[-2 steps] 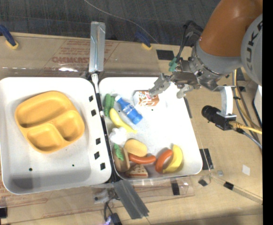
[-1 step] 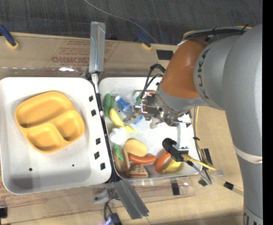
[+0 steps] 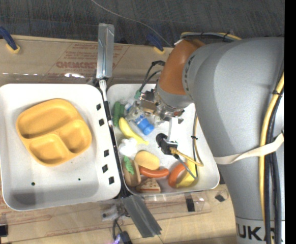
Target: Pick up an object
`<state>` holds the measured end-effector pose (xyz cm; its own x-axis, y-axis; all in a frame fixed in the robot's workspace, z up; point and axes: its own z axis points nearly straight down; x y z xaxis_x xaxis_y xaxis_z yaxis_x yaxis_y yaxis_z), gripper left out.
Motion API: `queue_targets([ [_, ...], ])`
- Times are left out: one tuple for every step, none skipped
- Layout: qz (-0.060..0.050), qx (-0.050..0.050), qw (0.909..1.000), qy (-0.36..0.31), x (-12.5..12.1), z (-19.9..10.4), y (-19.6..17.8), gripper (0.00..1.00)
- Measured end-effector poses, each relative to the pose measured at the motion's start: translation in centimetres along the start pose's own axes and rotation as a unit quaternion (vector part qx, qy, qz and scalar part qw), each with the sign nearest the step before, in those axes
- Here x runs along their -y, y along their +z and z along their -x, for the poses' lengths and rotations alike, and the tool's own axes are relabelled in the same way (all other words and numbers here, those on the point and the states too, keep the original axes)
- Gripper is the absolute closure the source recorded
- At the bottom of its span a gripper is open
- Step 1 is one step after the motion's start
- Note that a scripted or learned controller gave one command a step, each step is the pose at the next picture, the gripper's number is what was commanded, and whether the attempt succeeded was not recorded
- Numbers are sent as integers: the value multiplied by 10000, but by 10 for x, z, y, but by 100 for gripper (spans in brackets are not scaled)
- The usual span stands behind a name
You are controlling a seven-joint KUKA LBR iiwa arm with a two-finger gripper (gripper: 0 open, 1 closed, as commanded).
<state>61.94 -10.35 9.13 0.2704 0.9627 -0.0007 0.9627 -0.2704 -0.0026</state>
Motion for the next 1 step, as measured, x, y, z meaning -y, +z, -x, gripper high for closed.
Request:
queue_targets([
  [-14,-3,10000,-24,1,-1,-9,100],
])
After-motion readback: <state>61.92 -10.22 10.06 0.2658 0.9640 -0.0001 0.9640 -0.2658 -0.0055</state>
